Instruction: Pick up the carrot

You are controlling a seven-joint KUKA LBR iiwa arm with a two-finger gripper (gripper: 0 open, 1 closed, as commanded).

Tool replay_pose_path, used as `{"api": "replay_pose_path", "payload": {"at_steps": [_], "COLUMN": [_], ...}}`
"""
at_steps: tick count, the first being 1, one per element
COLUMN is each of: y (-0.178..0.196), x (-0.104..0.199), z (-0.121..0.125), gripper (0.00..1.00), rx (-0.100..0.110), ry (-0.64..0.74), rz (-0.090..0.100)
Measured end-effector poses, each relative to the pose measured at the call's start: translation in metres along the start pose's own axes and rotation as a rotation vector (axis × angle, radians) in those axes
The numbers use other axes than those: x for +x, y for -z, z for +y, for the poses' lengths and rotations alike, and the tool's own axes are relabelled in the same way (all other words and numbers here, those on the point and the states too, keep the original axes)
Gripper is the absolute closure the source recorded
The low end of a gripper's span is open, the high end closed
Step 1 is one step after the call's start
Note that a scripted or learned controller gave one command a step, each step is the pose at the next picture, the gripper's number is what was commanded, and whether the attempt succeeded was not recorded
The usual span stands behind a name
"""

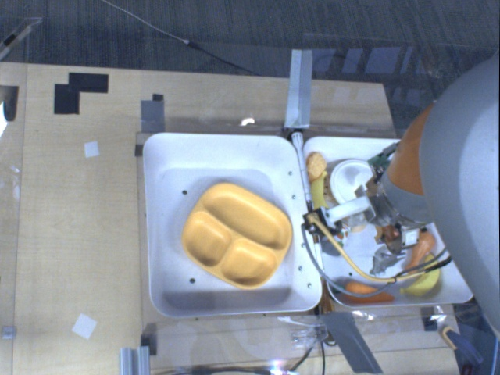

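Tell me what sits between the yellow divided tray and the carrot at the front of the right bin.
In the camera view, the bins' shared rim and a yellow cable lie between the yellow divided tray and the carrot.

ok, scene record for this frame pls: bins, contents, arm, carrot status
left bin: holds a yellow divided tray
right bin: white cup, orange carrot at the near edge, yellowish fruit, small round biscuit-like item
arm: reaches over the right bin
gripper: low in the right bin, finger state unclear
carrot status: lying in the bin, not between the fingers
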State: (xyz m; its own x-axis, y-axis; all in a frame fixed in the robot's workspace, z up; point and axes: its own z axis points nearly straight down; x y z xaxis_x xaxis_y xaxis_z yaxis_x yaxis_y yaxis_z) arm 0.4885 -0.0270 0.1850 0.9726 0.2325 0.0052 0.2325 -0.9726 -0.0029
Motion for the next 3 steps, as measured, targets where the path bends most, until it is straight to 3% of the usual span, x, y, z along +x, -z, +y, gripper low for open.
{"api": "replay_pose_path", "payload": {"at_steps": [1, 2, 3], "y": [0.028, -0.064, -0.052], "x": [0.086, -0.010, -0.005], "z": [0.083, 0.101, 0.099], "gripper": [0.00, 0.00, 1.00], "rx": [-0.005, -0.001, 0.000], "ry": [-0.028, -0.021, -0.008], "rz": [-0.001, -0.012, -0.004]}}
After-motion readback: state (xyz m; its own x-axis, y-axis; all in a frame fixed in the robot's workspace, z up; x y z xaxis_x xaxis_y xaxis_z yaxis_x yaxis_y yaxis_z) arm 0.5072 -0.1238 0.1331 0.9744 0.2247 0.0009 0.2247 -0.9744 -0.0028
